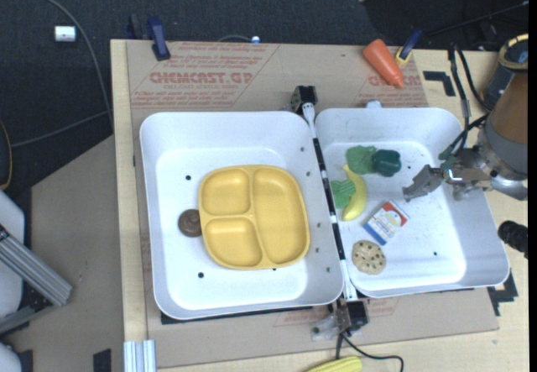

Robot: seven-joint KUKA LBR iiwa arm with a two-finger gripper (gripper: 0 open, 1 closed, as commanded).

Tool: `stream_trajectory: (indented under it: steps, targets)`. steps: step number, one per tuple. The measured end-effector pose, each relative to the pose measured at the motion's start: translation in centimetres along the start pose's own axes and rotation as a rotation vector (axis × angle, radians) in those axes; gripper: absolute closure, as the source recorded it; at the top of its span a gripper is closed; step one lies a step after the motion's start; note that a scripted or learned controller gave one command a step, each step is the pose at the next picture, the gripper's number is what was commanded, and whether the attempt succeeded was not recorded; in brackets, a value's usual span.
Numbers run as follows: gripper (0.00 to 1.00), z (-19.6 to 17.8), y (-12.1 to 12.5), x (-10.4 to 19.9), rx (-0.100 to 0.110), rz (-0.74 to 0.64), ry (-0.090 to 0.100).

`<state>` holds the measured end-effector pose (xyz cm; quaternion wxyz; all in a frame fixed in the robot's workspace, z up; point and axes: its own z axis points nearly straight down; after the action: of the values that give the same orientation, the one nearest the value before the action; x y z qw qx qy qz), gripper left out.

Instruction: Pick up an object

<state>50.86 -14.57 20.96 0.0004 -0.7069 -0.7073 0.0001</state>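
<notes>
Front edge: yellow object [340,364] at the bottom of the frame, lying on the surface [210,72] just in front of the bins.
Cookie: round cookie [368,256] low in the right bin [445,265], a small red, white and blue packet [387,222] just above it.
Left bin: in the left bin [168,194] I see a yellow divided plate [252,217] at centre, with a brown disc [190,222] touching its left side.
Fruit pile: banana [356,195] beside green leafy pieces [359,159] and a dark green item [387,163], upper left of the right bin.
Pincer: my pincer [419,186] sits at mid right of the frame, over the right bin; fingers look spread and nothing lies between them.
Progress: I judge nothing is picked yet; choosing, closing and lifting all remain.
Far edge: orange carrot-like toy [383,63] at upper right on the surface.
</notes>
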Motion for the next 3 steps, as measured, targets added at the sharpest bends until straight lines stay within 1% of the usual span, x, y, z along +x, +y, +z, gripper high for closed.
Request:
stream_trajectory:
  steps: [1,2,3]
  targets:
    - [0.00,11.7,5.0,0.2,0.002,0.000,0.001]
    - [0.00,10.5,13.5,5.5,-0.003,-0.001,0.000]
    - [0.00,12.5,15.5,3.9,-0.002,-0.001,-0.002]
